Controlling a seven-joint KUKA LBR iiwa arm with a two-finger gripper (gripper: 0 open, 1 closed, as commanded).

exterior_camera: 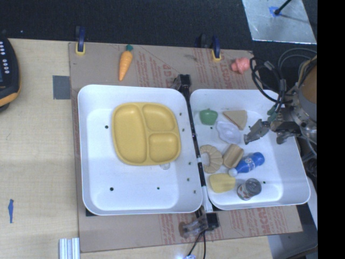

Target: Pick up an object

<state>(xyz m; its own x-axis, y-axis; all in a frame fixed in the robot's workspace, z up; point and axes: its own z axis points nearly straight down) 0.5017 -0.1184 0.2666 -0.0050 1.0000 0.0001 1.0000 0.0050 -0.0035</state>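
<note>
Wooden surface (pixel 38 144) under a cardboard sheet carries two white bins set edge to edge. Right bin (pixel 294 169) holds the candidates for picking, all crowded toward its left half: a blue bottle (pixel 250 162), a small can (pixel 249 188), a yellow block (pixel 221 183), a tan wedge (pixel 235 117), a green piece (pixel 208 116) and a crumpled clear wrapper (pixel 228 131). That crowding leaves bare floor on the right, where the end effector (pixel 269 132) hangs with its two dark fingers spread apart and nothing between them, probably poised to descend; the bottle lies nearest. Left bin (pixel 89 144) holds a yellow divided plate (pixel 145 132). A toy carrot (pixel 125 62) and a pink toy (pixel 241 65) lie outside, beyond the bins.
</note>
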